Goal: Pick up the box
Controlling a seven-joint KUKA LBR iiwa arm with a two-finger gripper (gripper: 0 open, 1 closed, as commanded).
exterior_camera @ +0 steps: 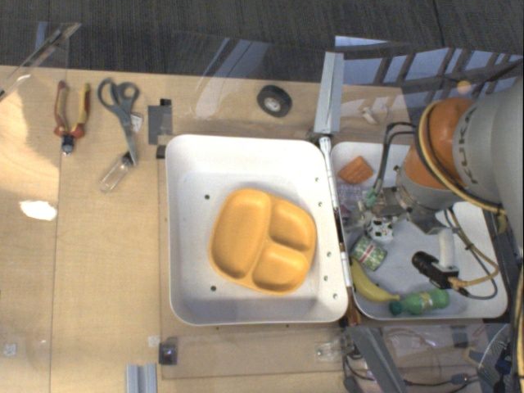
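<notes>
We find the gripper [383, 213] low in the right bin [483, 305], above a small white box [381, 229] with dark markings; we cannot tell its finger state. A curved banana [370, 284], green bottle [422, 302] and green packet [369, 255] crowd that bin's near edge. The left bin [188, 170] holds 1 smooth yellow 3-compartment tray [264, 240], its margins open.
</notes>
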